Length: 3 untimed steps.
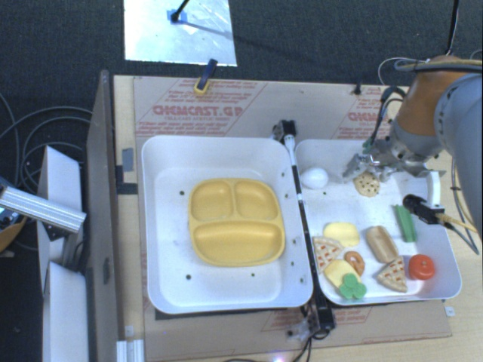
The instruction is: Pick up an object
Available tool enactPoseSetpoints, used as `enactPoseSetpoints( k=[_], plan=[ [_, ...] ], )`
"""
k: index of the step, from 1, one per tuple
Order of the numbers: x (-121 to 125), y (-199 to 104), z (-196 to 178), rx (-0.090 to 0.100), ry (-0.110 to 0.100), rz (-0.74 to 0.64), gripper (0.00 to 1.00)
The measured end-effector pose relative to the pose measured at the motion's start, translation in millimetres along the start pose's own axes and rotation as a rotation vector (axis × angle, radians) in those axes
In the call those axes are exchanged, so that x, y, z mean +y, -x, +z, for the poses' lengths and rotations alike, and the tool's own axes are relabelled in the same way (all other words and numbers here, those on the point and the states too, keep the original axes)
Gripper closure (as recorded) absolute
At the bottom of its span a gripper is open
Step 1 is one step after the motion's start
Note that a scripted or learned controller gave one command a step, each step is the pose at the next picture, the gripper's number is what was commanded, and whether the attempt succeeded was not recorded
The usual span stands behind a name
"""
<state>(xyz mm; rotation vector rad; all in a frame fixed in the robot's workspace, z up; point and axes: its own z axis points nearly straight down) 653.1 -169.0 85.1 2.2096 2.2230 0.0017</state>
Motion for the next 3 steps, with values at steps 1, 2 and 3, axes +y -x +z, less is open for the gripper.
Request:
enactPoseSetpoints(
  k=[1,2,3],
  plan=[
    [4.7,1.3,-18.6,-0.001,0.016,0.0,1.0],
    [4.2,1.3,-17.7,-0.001,0.014,0.0,0.0],
    [2.1,-32.4,-0.1,0.003,-0.002,-0.001,0.0]
  ],
)
